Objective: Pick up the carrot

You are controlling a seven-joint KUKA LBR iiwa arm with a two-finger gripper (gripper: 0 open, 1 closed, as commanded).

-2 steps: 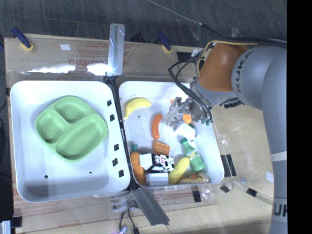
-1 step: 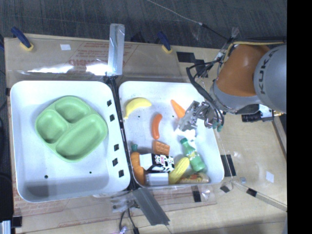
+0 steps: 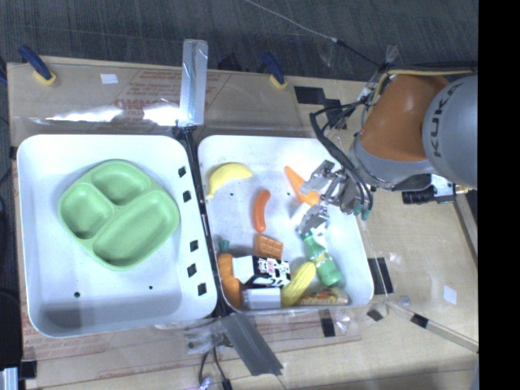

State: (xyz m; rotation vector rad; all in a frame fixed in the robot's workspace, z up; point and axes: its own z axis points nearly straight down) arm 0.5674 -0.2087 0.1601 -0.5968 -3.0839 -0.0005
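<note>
The carrot (image 3: 296, 182) is a small orange stick lying slantwise on the floor of the right bin (image 3: 244, 151), in its upper right part. My gripper (image 3: 318, 195) hangs just to the carrot's right, reaching in over the bin's right wall. It is open, with one finger (image 3: 323, 171) beside the carrot's upper side and the other finger (image 3: 312, 218) lower down. The carrot's right end lies in the gap between them, and the carrot rests on the bin floor.
A yellow banana (image 3: 229, 175) and a red-orange sausage (image 3: 260, 210) lie left of the carrot. The bin's front holds a crowded pile: an orange block (image 3: 268, 246), a cow-patterned carton (image 3: 270, 270), corn (image 3: 299, 281) and a green bottle (image 3: 326, 268). A green divided plate (image 3: 119, 212) sits in the left bin.
</note>
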